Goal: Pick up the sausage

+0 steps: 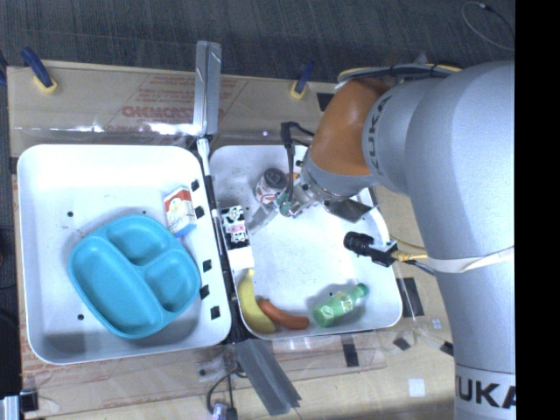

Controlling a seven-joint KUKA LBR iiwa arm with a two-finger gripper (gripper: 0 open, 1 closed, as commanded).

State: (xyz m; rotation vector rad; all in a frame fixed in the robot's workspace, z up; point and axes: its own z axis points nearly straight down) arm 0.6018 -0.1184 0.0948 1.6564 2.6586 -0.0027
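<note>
The sausage (283,314) is a short reddish-brown link lying along the front wall of the right bin (297,261), between a banana (251,304) and a green bottle (339,304). My gripper (282,198) hangs low over the back of the same bin, well behind the sausage and apart from it. The grey arm with its orange band covers the bin's back right corner.
A small black-and-white carton (234,228) lies against the right bin's left wall. In the left bin (52,191) sit a blue divided plate (136,274) and a small red-and-white carton (179,211). A metal divider runs between the bins.
</note>
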